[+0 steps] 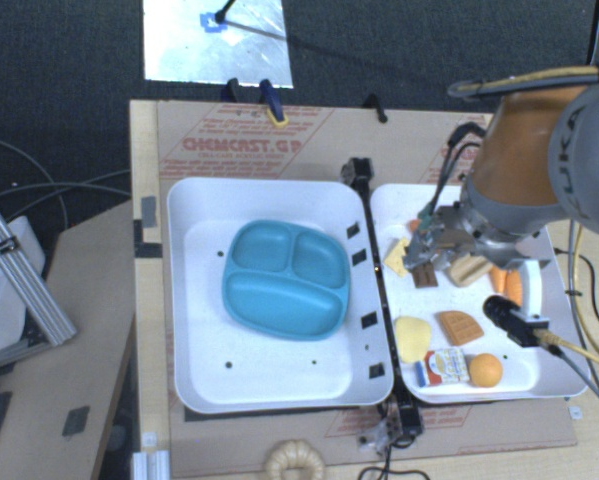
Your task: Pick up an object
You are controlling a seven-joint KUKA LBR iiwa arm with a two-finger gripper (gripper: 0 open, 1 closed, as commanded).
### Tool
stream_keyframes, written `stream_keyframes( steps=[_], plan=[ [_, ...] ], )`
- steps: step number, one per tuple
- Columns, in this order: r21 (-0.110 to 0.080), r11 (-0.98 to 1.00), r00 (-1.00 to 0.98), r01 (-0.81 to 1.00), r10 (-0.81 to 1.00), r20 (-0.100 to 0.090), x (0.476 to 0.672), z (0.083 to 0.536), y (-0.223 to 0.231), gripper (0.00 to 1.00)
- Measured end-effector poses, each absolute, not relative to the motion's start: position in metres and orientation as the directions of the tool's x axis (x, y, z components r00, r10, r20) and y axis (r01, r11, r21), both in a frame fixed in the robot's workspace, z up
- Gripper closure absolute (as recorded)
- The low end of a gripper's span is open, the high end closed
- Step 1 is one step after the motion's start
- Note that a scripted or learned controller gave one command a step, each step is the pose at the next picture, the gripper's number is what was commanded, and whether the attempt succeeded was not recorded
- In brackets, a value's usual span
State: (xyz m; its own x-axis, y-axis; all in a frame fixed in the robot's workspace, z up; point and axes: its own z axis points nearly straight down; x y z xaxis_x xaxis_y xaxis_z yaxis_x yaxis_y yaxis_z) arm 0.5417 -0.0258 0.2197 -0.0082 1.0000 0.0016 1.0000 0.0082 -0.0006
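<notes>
My end effector [424,253] is low in the right bin [554,386] among the food pieces; I cannot tell its grip, so nothing counts as lifted.

Left white bin [194,298], the landmark, holds a blue sectioned plate [286,278] near its centre. Beyond its far edge: printed cardboard sheet [244,140], blue clamp [272,100], reflective square panel [217,26]. Beside its left wall: aluminium frame [19,288]. Below its near edge: pale ring [297,460].

Blue tray [284,278] in left bin [194,368], arm over food-filled right bin [554,386]
</notes>
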Motion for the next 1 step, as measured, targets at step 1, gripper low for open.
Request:
stream_keyframes(
  steps=[1],
  plan=[
    [0.001, 0.011, -0.011, 1.000, 1.000, 0.003, 0.5383, 0.2253, 0.0342, 1.00]
  ],
)
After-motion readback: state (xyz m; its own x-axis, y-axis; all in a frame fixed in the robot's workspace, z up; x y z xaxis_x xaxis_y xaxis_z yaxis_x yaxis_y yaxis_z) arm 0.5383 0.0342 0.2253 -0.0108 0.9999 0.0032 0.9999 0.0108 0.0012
